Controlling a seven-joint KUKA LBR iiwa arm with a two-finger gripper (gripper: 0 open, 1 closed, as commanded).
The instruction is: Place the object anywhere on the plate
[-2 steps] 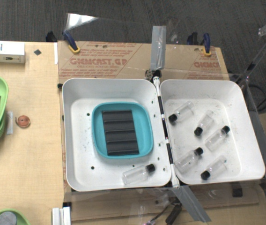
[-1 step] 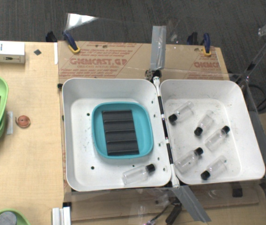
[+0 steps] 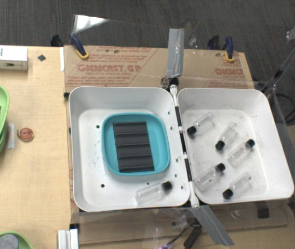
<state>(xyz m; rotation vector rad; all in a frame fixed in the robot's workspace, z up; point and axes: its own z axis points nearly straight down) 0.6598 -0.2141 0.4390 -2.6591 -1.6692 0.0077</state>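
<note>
Right now the task looks barely begun: five clear plastic vials with black caps point(image 3: 222, 141) lie scattered in the right white bin point(image 3: 272, 113), and a sixth clear vial point(image 3: 153, 191) rests on the left white bin's point(image 3: 85, 149) floor, just beside the square teal plate with a dark ribbed insert point(image 3: 135, 143). Nothing sits on the plate. I'd say the next move calls for choosing one vial and closing on it across its narrow body.
</note>
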